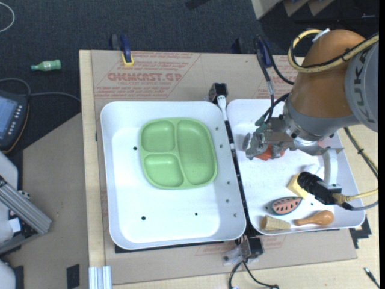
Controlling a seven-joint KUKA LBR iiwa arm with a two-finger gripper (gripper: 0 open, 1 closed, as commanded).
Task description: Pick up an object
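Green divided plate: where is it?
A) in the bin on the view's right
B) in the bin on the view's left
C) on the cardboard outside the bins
B: the green divided plate lies flat within the walls of the bin on the view's left.

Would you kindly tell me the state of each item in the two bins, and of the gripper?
Green divided plate: right way up, flat in the left bin.
Gripper: low over the right bin, grasp unclear.
Orange-red object: under the gripper, partly hidden.
Oval orange-grey piece: lying flat, apart from the gripper.
Brown piece: lying on its side.
Tan wedge: lying flat.
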